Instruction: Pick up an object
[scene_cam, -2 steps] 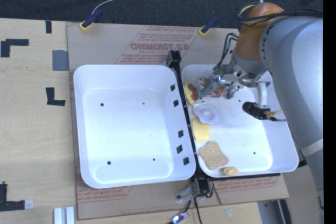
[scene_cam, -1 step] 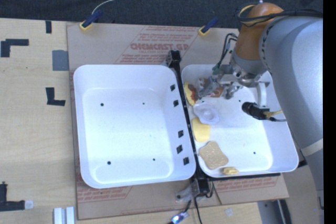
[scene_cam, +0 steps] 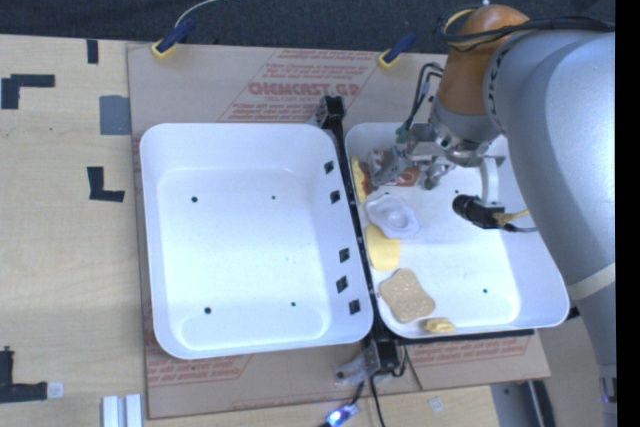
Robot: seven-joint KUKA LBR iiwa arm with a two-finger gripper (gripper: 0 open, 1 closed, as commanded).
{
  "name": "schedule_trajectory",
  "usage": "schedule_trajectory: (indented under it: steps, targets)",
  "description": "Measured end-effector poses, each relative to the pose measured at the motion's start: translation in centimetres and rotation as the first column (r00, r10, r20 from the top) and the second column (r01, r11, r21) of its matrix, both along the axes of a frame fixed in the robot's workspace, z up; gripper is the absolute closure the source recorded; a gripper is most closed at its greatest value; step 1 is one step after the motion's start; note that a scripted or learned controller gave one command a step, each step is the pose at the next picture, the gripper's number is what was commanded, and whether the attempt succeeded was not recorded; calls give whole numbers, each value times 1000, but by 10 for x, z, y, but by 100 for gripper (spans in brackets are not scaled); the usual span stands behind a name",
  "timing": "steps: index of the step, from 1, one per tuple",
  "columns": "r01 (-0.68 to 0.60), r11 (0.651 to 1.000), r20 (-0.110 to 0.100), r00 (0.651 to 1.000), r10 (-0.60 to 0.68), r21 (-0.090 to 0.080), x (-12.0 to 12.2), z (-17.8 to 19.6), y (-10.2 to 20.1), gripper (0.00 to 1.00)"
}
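Nearest the right bin's (scene_cam: 530,310) front edge, the tan sponge (scene_cam: 405,295) lies ungrasped; the gripper (scene_cam: 420,160) is positioned at the rear-left corner, its claw state indeterminable, lifting pending.

Two white bins (scene_cam: 240,140) are seen; a tan speckled sponge (scene_cam: 405,295) (yellow pieces nearby) is shown.

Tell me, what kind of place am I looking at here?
Most likely a robotics lab test bench. A grey robot arm reaches over two white bins clamped to a cardboard-covered table, with small mixed objects such as a tan sponge in the right one.
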State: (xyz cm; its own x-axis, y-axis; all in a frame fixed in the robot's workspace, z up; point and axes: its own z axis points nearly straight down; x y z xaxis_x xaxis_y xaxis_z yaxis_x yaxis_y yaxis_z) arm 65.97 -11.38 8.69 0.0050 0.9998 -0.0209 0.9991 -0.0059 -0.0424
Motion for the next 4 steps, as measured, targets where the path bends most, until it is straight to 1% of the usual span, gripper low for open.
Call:
schedule_trajectory:
  steps: [1,2,3,4]
  targets:
    - [-3,1000,34,999,2,20,6,37,-57,0]
    - [-18,1000,48,999,17,21,10,102,76,0]
    - [-15,1000,42,999,14,23,8,97,163,0]
    - [-17,1000,44,999,16,25,5,125,260,0]
